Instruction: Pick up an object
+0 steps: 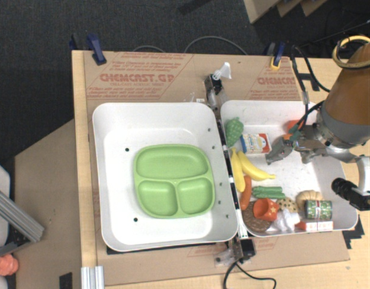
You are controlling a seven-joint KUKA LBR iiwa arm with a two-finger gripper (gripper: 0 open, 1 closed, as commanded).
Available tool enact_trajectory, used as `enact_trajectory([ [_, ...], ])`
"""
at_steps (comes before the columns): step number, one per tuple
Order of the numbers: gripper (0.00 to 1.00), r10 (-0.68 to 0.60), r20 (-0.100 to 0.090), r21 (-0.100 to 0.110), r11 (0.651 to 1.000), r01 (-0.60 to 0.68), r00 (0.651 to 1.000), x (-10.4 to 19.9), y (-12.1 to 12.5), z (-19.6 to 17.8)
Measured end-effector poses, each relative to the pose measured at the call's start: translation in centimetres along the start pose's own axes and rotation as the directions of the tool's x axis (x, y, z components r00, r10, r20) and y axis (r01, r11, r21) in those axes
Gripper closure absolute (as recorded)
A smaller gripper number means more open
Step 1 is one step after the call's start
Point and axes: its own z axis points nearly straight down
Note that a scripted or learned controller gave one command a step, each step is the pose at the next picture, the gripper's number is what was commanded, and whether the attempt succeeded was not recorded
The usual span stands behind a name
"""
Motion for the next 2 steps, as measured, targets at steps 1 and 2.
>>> enact_trajectory([
  [1, 0.0, 0.0, 0.0, 0.006, 1.0, 0.0, 1.0, -1.8, 5.1, 12.9],
  [2, 0.0, 0.0, 0.004, 0.002, 1.0, 0.0, 1.0, -9.0, 11.4, 13.1],
])
